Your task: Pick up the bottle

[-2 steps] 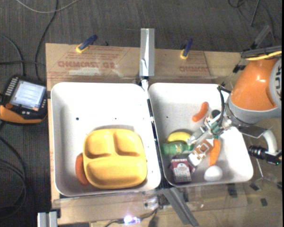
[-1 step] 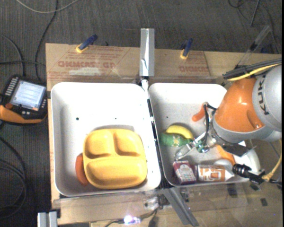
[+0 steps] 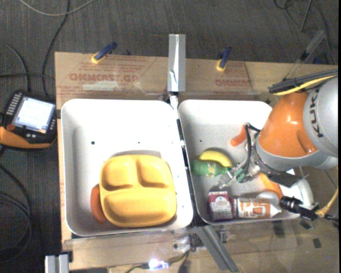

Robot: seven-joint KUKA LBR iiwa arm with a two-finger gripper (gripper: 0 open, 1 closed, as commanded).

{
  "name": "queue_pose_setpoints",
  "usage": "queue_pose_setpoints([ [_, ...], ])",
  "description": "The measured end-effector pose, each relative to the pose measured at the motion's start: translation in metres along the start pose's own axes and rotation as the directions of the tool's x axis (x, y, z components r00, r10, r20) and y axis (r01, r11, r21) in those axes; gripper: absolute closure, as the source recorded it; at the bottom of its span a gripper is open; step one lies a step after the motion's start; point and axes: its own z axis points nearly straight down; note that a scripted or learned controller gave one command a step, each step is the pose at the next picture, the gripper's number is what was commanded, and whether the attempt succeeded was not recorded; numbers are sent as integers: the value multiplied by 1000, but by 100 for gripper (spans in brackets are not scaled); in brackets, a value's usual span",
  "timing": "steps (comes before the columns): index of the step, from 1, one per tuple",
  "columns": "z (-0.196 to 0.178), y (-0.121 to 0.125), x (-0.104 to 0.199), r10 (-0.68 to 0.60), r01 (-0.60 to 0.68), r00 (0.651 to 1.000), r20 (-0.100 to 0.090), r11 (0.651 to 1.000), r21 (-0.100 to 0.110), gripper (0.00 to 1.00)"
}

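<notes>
- The arm (image 3: 298, 132) is reaching in from the right and hanging over the right bin (image 3: 216, 115), its grey and orange body covering much of that bin's right half.
- The gripper (image 3: 237, 174) is sitting low over the middle of the right bin, just right of the green and yellow object; it is showing as a small tangle of dark cable and metal, and whether it is spread or closed is something I cannot tell.
- The bottle (image 3: 256, 208) is lying on its side along the near wall of the right bin, white with an orange label; its right end is passing under the arm's body, so its cap end is hard to make out.
- A small dark red carton (image 3: 219, 205) is standing just left of the bottle, touching or nearly touching it.
- A green and yellow object (image 3: 211, 162) is lying near the bin's left wall, its shape being too blurred to name.
- A small orange piece (image 3: 238, 137) is peeking out beside the arm, partly hidden.
- In the left bin (image 3: 85, 129), a yellow divided tray (image 3: 138, 190) is lying upside up, covering most of a red-orange object (image 3: 95, 202) at its left edge.
- A handheld pendant (image 3: 27, 120) is resting on the floor left of the bench.
</notes>
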Motion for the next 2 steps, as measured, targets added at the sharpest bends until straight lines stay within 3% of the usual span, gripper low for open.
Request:
queue_pose_setpoints([
  [1,19,6,-67,-213,214,977,9,977,-8,100],
  [2,18,9,-117,-466,466,885,21,885,-7,100],
])
